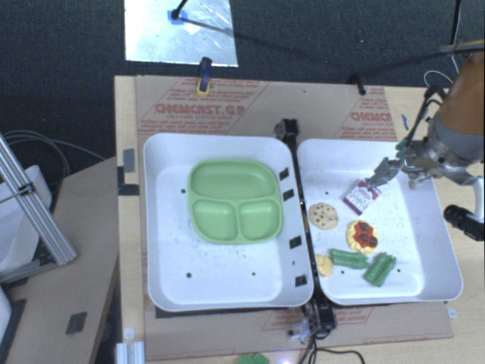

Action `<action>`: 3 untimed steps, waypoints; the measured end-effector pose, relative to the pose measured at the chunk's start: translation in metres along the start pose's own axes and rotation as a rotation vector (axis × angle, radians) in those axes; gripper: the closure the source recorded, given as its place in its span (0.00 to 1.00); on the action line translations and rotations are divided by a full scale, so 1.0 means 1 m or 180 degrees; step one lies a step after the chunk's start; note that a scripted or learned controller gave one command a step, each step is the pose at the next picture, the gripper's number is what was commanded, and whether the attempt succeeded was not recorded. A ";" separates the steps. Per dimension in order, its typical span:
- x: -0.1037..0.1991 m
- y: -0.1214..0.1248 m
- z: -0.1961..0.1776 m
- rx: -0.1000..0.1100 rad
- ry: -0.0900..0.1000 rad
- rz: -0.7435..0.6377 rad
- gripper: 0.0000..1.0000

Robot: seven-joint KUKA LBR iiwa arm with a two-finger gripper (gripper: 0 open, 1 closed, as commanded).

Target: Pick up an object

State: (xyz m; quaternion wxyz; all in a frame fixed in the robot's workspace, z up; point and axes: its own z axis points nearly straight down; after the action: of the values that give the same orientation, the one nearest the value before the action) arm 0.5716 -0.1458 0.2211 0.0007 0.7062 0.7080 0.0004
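Two shallow white bins sit side by side on the bench. The left bin (pixel 163 226) holds a green divided plate (pixel 233 201) near its middle, with bare white floor all round it, widest along the near edge. The right bin (pixel 432 279) carries the small toys. A pink-and-white packet (pixel 361 197) lies tilted in the middle of the bin, and the gripper (pixel 381 174) hangs just at its far right corner; whether the fingers are spread or pressed together cannot be told, and nothing is seen held between them. The grey arm (pixel 455 139) comes in over the right rim.

Left of the packet and nearer lies a chocolate-chip cookie (pixel 323 215), close to the left wall. A yellow piece with red topping (pixel 363 235) lies just near of the packet. Along the near side sit a pale yellow piece (pixel 324 264) by the left wall, a green bean pod (pixel 348 258) and a second green pod (pixel 379 268). The far left part and the right side of this bin's floor lie bare.
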 end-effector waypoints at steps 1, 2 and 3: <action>-0.037 0.046 0.141 -0.0015 0.0006 0.0013 0.00; -0.039 0.050 0.118 -0.0061 -0.0022 0.0002 1.00; -0.039 0.050 0.120 -0.0054 -0.0019 0.0002 0.00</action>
State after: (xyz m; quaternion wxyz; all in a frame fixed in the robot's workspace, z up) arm 0.6214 -0.1844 0.1017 0.0088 0.7064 0.7077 0.0043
